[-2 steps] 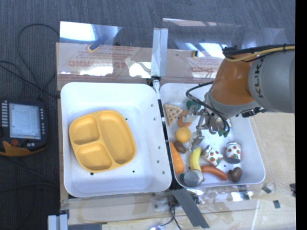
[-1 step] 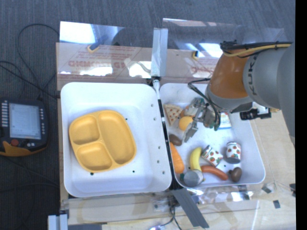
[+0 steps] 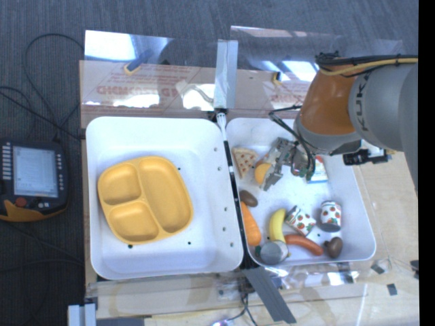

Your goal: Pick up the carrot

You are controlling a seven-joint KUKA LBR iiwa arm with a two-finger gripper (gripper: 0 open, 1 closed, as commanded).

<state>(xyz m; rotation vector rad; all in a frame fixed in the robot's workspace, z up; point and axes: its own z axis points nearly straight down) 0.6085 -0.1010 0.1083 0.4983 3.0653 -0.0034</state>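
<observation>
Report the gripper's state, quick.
Gripper: over the right bin, next to a small yellow-orange piece; open or shut cannot be told. The carrot lies apart, untouched.

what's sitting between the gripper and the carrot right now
A small brown piece lies just above the carrot at the right bin's left wall, roughly on the line down from the gripper. A yellow piece sits right beside the gripper. The carrot's top is uncovered.

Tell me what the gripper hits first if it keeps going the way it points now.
The gripper points toward the view's left and down. First in that line is probably the small yellow-orange item at its fingertips, beside the pizza slice. The carrot lies nearer the camera, off that line. Depth is unclear.
</observation>
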